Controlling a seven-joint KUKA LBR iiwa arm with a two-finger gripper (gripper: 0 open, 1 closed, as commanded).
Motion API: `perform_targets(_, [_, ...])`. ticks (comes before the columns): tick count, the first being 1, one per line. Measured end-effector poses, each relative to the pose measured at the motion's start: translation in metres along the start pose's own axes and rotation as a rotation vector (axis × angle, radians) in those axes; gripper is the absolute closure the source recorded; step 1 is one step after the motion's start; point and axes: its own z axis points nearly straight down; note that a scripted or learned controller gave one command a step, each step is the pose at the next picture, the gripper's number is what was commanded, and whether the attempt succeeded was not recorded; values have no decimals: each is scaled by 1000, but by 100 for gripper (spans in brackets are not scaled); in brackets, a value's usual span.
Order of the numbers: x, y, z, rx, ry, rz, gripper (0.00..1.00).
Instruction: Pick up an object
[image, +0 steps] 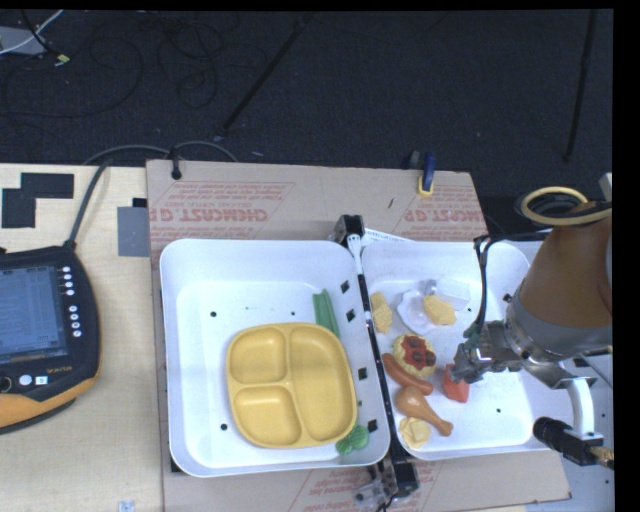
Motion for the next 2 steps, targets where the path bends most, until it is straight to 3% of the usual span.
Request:
perform_targets(1, [82,-6,-82,-17,1,-16,100])
perform_targets(2, [65,-7,-75,-9,-1,-6,100])
